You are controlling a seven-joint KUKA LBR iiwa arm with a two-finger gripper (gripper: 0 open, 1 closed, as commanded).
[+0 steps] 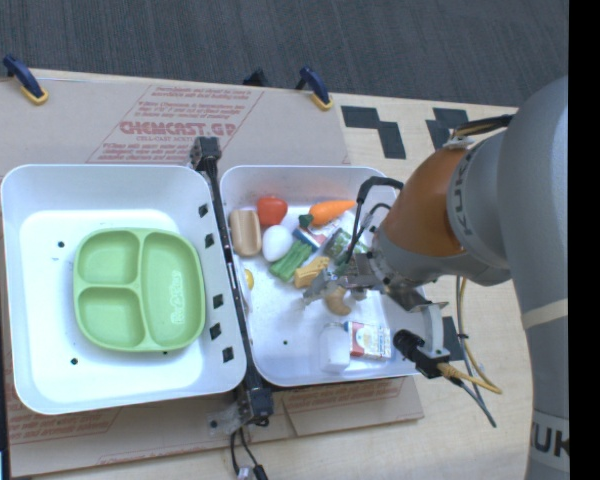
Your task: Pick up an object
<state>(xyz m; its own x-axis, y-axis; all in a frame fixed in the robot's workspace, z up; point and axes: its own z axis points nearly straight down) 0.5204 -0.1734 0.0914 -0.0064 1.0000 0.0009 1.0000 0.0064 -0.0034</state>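
Dark grey carpet-like floor (280, 18) runs behind the bench; bench top covered by a brown cardboard sheet (180, 118) with red print, held at its far edge by blue-and-yellow clamps (25, 80). All places below taken from the right bin (280, 353). The grey arm (510, 248) with its orange band (425, 208) leans over that bin's right side from the right and covers its right wall. The left bin (20, 268) sits touching the right bin's left wall, a black hinged strip (220, 258) between them; in it lies a pale green divided plate (140, 288) with three compartments. Inside the right bin, a loose heap of toy food crowds the far half: a tan bread-like piece (245, 231) near the left wall, long axis running far-to-near; a red tomato-like piece (271, 210) just beside it at the far side; a white egg shape (277, 242) in front of that; an orange carrot (330, 211) lying roughly left-to-right by the far wall, thick end to the right; a green piece (290, 260) set on a diagonal. A small flat packet (368, 340) with red print lies in the near right part of the bin floor. The gripper (332, 286) is down at the heap's right edge, among small yellowish and brown bits; cannot tell how far its claw is parted, nor whether anything sits in it. Black cables (365, 223) loop above it.
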